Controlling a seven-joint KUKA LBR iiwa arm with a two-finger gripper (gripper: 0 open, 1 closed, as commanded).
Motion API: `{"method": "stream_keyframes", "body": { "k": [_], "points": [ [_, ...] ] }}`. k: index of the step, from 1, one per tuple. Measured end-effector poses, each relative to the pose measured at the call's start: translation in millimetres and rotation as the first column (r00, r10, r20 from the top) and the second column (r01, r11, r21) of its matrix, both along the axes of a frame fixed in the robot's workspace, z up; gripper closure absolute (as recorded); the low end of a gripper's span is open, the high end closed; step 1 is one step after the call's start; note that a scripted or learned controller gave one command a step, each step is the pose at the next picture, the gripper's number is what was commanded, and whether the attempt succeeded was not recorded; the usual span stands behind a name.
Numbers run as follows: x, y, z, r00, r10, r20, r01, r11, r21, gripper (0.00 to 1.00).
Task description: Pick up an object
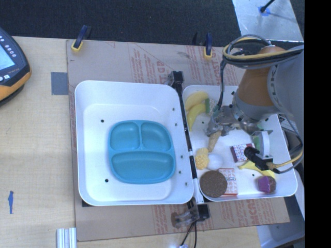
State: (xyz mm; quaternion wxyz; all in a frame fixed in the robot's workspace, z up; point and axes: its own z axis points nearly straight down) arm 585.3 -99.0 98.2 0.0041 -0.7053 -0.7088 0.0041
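My gripper [219, 125] hangs low in the right bin [287, 138], at its upper middle, under the grey arm with the orange band [257, 87]. Just left of it lie a yellow banana [194, 107] and a small green item [207, 106]. A tan stick-like piece [213, 141] lies directly below the gripper, touching or nearly touching it. Nearer the front are a corn cob [201, 159], a white ball [214, 161], a brown round disc [213, 183], a red and white packet [240, 152], a purple piece [266, 184] and a yellow piece [253, 166].
The left bin [88, 138] holds a blue divided plate [140, 151]. A black clip [176, 78] sits where the bins meet at the back, and cables [243, 43] loop above the arm. An orange and grey device [10, 61] rests at the far left of the bench.
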Motion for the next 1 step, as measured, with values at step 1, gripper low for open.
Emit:
{"method": "stream_keyframes", "body": {
  "k": [1],
  "points": [
    [-4.9, 61.3, 136.2, 1.0, 0.005, 0.018, -0.005, 1.0, 0.002, 1.0]
  ]
}}
